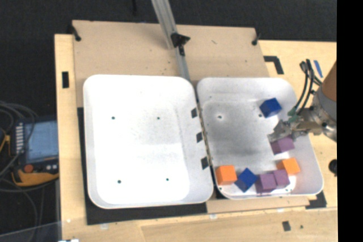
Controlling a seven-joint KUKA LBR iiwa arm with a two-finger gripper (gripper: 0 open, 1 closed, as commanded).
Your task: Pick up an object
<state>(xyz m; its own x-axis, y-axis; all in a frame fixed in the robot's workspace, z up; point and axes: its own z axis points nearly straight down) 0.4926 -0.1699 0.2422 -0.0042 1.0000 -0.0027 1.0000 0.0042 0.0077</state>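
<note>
Purple block (282, 145) lies in right bin (238, 93), directly beneath pincer (282, 134), apparently the chosen target; pincer's opening and any grasp cannot be told.

Light wooden bench (232, 42), two white bins (142, 139) side by side
</note>
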